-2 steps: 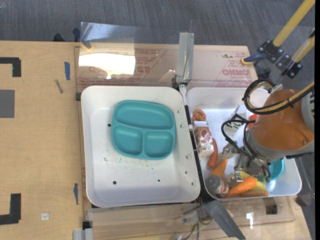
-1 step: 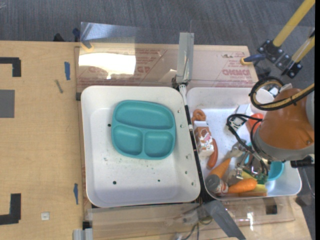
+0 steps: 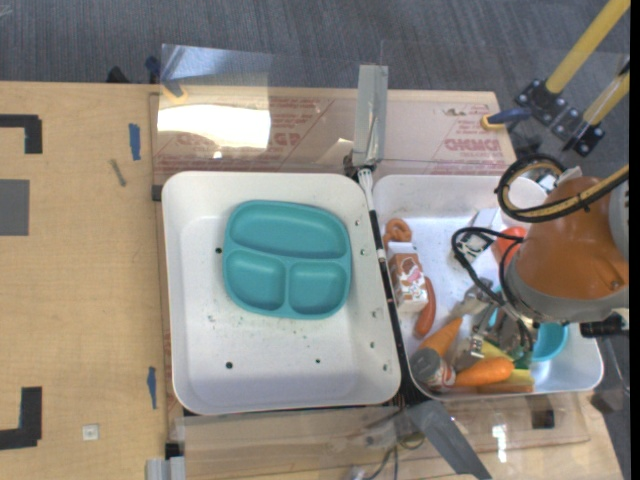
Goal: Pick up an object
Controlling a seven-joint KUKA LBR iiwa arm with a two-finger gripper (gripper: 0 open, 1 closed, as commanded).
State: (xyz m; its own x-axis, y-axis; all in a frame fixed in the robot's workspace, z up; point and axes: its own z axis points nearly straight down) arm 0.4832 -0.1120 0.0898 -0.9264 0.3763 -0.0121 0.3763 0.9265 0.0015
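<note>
The right bin holds a heap of toy food. An orange ring lies near its left wall, with a brown and white packet below it and a red sausage under that. An orange carrot lies along the front wall beside a grey piece. My gripper hangs low over the front middle of this heap, just above the carrot, under the orange wrist band. A second orange piece lies just left of it. I see nothing held.
The left bin carries a teal divided plate. A blue cup stands at the right bin's front right, partly under the arm. Black cables loop over the right bin's back. A metal post stands between the bins.
</note>
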